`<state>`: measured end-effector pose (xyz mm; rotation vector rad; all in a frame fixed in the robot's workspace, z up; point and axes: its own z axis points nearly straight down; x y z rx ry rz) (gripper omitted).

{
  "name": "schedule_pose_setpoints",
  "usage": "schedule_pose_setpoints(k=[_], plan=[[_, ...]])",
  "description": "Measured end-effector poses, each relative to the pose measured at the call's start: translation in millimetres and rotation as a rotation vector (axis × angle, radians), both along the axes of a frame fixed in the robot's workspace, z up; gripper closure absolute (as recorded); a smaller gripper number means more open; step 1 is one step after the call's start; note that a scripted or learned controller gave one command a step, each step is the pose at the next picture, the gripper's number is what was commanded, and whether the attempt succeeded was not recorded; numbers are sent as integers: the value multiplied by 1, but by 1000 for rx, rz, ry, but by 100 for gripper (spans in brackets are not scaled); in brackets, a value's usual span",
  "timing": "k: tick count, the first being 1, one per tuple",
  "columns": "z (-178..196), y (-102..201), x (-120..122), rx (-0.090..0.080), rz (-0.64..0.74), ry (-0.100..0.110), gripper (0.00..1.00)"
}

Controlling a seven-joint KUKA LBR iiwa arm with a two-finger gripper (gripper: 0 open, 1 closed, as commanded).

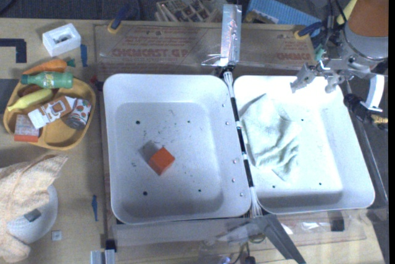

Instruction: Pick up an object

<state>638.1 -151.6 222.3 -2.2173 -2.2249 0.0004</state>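
Crumpled soft white cloth [270, 136]

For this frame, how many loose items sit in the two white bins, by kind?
Orange block, left bin: 1
White cloth, right bin: 1
Total: 2

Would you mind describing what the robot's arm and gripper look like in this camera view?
The arm is a rounded body with a broad orange band over a pale grey lower section. Black cables loop around its upper part. Below it sits the gripper, a small assembly of silvery-grey metal with angular brackets, seen above the far edge of the right-hand shallow white bin.
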Motion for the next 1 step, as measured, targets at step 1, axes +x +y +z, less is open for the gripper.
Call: schedule_pose_setpoints(k=[1], plan=[[-113, 11, -21, -1, -25, -1, 0]])
